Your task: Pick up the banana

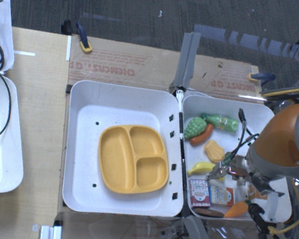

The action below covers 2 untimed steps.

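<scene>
The banana (201, 168), small and yellow, lies in the right bin (195, 103) near its left wall, about halfway down. My gripper (220, 172) hangs low over the bin just to the banana's right, its tip close to or touching the fruit's right end. The grey wrist and orange band (280, 141) rise behind it toward the right. The wrist hides the bin floor to the right of the banana.
Around the banana lie a yellow corn piece (215, 150), a red sausage (201, 135), a green vegetable (194, 127), a green bottle (221, 122), a red box (199, 192), a small carton (220, 195) and a carrot (237, 210). The left bin (82, 134) holds a yellow divided plate (133, 159).
</scene>
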### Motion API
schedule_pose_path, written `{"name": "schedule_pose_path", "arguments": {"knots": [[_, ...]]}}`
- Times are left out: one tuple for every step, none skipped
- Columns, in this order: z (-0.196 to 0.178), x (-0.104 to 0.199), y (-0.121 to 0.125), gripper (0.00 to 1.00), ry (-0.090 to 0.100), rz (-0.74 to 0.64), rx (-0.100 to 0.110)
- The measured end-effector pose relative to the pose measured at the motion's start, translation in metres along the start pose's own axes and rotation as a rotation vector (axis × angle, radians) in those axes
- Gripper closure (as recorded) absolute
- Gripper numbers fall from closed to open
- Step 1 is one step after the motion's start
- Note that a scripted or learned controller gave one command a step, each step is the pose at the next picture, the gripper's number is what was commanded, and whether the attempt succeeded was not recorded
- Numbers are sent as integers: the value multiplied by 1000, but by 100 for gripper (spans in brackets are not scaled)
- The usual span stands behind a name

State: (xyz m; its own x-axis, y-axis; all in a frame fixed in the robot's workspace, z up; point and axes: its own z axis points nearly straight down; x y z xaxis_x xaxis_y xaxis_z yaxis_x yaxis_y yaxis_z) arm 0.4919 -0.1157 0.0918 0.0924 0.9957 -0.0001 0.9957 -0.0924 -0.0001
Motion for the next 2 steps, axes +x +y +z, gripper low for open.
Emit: {"name": "schedule_pose_path", "arguments": {"knots": [[-8, -1, 0, 100, 0, 4, 3], [-8, -1, 0, 0, 1, 4, 3]]}}
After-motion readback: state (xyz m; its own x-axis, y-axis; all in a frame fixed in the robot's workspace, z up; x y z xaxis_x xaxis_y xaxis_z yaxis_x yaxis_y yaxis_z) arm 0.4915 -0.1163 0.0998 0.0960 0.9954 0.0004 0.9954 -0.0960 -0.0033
